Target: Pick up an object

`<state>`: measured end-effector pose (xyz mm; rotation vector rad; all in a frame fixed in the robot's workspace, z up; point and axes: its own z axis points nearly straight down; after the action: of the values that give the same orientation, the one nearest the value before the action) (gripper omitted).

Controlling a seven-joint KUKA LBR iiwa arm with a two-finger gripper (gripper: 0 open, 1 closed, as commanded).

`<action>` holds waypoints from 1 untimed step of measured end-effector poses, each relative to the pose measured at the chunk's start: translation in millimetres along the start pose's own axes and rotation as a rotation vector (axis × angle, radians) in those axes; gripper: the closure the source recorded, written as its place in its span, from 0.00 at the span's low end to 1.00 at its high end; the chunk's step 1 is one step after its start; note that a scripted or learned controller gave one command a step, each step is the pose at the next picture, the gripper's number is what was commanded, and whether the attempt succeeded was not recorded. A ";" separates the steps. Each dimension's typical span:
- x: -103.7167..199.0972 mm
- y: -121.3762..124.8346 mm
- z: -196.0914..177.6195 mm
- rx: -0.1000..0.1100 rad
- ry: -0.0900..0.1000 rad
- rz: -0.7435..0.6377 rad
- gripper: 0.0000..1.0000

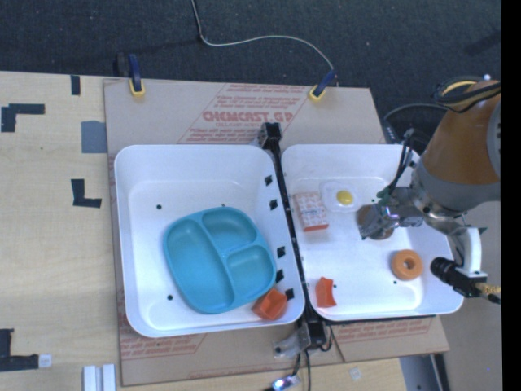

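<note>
I log the end effector (376, 222), finger state I cannot tell, over the right bin (366, 157) between fried egg (343, 196) and doughnut (406, 265); blue tray (218, 257) in left bin (130, 218).

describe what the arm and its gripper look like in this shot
The arm is bulky and rounded, with a broad orange band over a grey shell. Thin black cables run along its left side down toward the wrist. The gripper is a small, dark grey metal piece with a slight sheen. Beside the wrist, a white bracket carries a black cylindrical part with a small orange tip.
</note>
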<state>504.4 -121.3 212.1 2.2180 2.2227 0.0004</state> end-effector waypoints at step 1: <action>-2.3 2.6 -39.9 0.002 0.000 0.000 1.00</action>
<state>507.0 -123.5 252.0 2.2194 2.2237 -0.0017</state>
